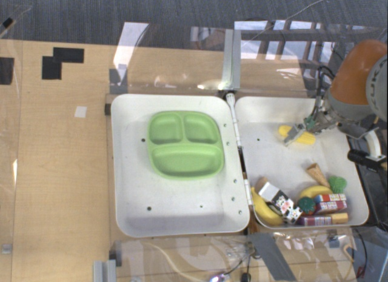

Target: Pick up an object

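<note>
One claw (301, 130) — touching a yellow object (295, 134)

Just beside the grey gripper (298, 134) lies a yellow object (290, 132). The orange band (357, 71) is above it on the arm. Both bins (182, 217) are white. Far left of the claw sits a light green plate (185, 144).

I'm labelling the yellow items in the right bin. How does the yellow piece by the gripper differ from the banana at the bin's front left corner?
The yellow piece lies alone near the bin's back, right at the gripper; the banana lies in the front clutter, touching a small box. The piece looks short and stubby; the banana is longer and curved. Both are yellow and lie in the right bin.
</note>
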Controlling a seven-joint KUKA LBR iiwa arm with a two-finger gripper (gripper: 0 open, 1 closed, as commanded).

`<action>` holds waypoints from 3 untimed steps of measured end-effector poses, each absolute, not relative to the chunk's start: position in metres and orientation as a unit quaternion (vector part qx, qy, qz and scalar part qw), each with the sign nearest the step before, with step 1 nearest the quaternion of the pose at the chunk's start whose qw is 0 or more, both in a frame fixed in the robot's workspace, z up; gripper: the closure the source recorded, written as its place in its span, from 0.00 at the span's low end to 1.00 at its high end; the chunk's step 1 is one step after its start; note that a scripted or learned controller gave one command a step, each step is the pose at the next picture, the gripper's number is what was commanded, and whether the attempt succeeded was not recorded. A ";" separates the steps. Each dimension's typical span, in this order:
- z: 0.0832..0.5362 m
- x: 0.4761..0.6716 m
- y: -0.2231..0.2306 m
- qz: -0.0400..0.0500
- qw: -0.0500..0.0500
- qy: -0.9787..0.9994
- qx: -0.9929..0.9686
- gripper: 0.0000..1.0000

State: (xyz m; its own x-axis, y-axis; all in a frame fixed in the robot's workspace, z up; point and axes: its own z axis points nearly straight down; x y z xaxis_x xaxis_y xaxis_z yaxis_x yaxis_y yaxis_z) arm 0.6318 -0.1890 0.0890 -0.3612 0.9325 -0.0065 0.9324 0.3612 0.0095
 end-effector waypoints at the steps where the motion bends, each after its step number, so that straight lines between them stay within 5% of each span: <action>1: 0.089 0.632 -0.189 0.002 0.005 0.825 0.565 0.00; 2: 0.102 0.635 -0.187 0.005 0.009 0.826 0.564 1.00; 3: 0.115 0.638 -0.186 0.007 0.012 0.826 0.564 1.00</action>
State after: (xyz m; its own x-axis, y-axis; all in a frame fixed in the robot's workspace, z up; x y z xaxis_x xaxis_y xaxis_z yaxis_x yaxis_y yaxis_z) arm 0.6377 -0.1860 0.1151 -0.3644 0.9312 -0.0128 0.9308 0.3646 0.0256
